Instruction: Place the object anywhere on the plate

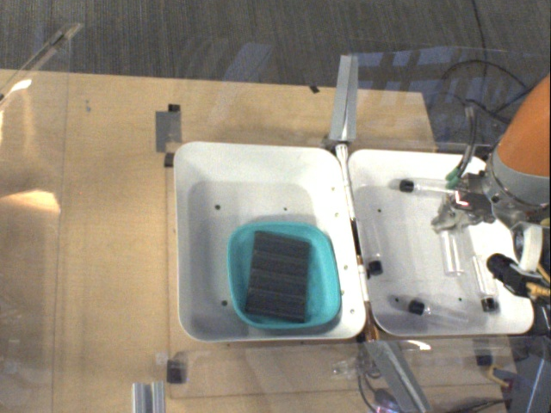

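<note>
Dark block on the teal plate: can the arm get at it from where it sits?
Probably yes. The block lies flat on the plate in the left bin, nothing over it; the arm hangs above the right bin.

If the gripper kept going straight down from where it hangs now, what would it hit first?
Most likely the bare floor of the right bin; the gripper hangs over it, pointing down. Depth is hard to judge. The dark object already lies on the teal plate in the left bin.

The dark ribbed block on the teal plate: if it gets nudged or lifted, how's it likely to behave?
The dark ribbed block lies flat and broad on the teal plate, so it probably won't roll or tip. Its ridged top suggests decent grip, likely not slippery. It keeps straight edges, so it looks fairly stiff, though its weight can't be judged from here.
</note>
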{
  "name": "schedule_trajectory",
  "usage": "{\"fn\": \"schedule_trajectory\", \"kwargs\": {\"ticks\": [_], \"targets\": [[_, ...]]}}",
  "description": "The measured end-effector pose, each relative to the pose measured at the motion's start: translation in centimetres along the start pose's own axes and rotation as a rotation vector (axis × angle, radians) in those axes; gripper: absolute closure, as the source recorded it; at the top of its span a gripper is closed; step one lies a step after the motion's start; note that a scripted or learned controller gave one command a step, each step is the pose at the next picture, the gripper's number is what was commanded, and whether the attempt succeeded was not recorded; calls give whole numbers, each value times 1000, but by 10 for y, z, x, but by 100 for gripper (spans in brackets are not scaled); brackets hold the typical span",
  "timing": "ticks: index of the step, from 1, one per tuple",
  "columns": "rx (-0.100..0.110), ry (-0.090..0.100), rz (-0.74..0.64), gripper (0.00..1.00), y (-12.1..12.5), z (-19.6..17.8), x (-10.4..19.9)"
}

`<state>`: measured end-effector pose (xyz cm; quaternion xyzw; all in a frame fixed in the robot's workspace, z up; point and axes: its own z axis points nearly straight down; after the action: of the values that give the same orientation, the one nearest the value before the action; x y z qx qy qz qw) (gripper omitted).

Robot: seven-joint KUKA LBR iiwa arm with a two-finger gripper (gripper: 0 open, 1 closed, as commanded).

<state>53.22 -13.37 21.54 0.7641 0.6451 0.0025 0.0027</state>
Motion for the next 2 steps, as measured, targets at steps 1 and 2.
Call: {"fn": "schedule_trajectory", "kwargs": {"ticks": [1,2], "targets": [[2,1,-134,100,-20,-4,56],[3,2,-233,100,-52,25,129]]}}
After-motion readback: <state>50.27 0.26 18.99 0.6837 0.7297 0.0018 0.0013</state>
